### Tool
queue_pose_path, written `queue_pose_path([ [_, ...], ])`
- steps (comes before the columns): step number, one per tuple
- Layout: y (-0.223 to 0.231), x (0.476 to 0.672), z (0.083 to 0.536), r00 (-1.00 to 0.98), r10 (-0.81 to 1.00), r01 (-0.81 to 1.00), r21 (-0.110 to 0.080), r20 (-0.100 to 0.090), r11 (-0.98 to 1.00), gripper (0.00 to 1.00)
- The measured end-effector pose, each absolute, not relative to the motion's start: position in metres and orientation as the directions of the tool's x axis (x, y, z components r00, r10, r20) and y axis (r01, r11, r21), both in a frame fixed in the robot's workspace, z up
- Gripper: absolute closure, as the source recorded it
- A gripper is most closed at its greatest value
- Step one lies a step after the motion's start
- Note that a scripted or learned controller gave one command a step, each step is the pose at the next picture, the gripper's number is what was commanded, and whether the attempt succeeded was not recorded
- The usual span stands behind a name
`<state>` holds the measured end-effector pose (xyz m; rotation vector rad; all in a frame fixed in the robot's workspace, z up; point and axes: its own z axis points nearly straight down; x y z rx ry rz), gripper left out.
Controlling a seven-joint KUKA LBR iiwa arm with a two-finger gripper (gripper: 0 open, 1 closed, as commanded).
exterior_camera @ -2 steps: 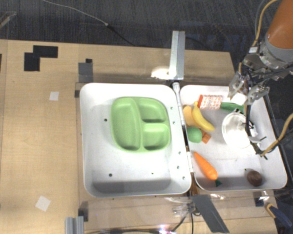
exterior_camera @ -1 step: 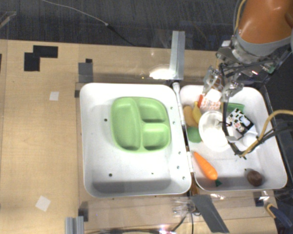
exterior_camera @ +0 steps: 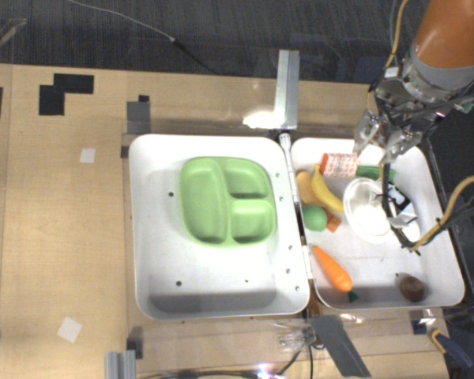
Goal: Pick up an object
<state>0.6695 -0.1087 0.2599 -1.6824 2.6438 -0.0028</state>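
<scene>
The gripper [exterior_camera: 385, 138] hangs over the back edge of the right bin [exterior_camera: 438, 290], at the end of the grey arm [exterior_camera: 450, 30] with its orange band, which reaches in from the upper right. Its two fingers [exterior_camera: 366, 135] stand apart, open, with nothing between them. The tips hover just above and beside a small red and white carton [exterior_camera: 339, 164] that lies near the bin's back wall.

The right bin holds the loose things. In front of the carton a yellow banana [exterior_camera: 325, 193] lies at a slant, with a tan, potato-like piece [exterior_camera: 303, 185] touching its left side against the bin's left wall. A small green ball [exterior_camera: 314, 219] sits just below the banana, with a bit of orange [exterior_camera: 333, 224] beside it. A clear plastic cup [exterior_camera: 366, 204] lies on its side near the middle of the bin, to the right of the banana. An orange carrot [exterior_camera: 332, 268] lies nearer the front, tilted, and a dark brown round thing [exterior_camera: 411, 287] rests in the front right corner.

The left bin [exterior_camera: 154, 290] bears a green divided plate [exterior_camera: 226, 200], set toward its back half.
</scene>
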Motion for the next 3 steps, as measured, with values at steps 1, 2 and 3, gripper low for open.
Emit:
queue_pose_path([
  [1,-0.094,0.605,0.243,-0.577,-0.816,-0.816,-0.003,-0.006,0.578,1.0],
  [2,-0.107,0.671,0.253,-0.733,-0.68,-0.68,-0.004,-0.009,0.733,1.0],
  [3,-0.176,0.67,0.249,-0.689,-0.724,-0.724,-0.006,-0.006,0.689,1.0],
])
